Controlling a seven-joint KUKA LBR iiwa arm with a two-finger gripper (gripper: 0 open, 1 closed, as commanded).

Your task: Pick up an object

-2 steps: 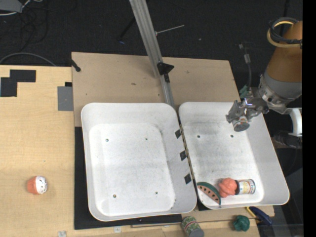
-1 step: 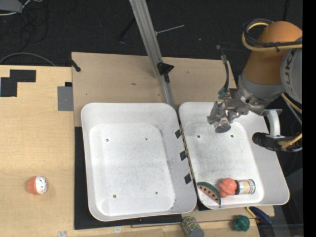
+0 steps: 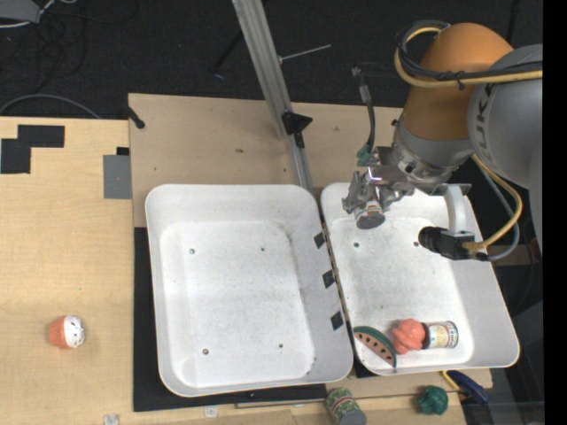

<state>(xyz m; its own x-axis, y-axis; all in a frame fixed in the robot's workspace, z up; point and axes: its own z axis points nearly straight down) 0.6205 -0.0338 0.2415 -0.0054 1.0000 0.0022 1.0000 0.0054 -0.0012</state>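
My gripper [image 3: 368,204], its state impossible to tell, hangs over the right bin [image 3: 399,264]'s far end, well apart from the pink object [image 3: 408,335] crowding the near wall.

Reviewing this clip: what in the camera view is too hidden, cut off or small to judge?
- Gripper: small and dark under the wrist; fingers' state unreadable, as is any contact with the right bin.
- Watermelon slice: partly over the bin's rim, far end hidden.
- Small can: label too small to read.
- Green object and can: cut off by the bottom edge.
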